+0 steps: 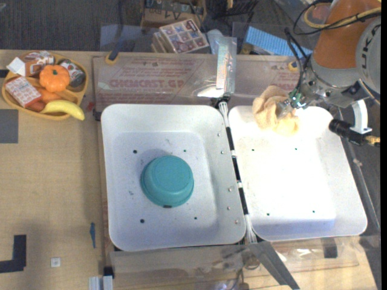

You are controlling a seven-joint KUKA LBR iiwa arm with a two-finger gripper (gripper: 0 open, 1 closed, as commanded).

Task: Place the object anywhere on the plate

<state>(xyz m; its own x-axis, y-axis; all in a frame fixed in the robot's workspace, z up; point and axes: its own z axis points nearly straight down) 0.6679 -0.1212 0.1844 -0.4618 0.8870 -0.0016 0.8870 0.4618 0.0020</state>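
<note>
Gripper at right bin's far edge, touching tan crumpled cloth; grasp unclear. Teal plate sits in left bin, well apart. Transfer not yet done.

Arm was cut off by top & right edges; tool tips hid behind the pale, blown-out object.
</note>
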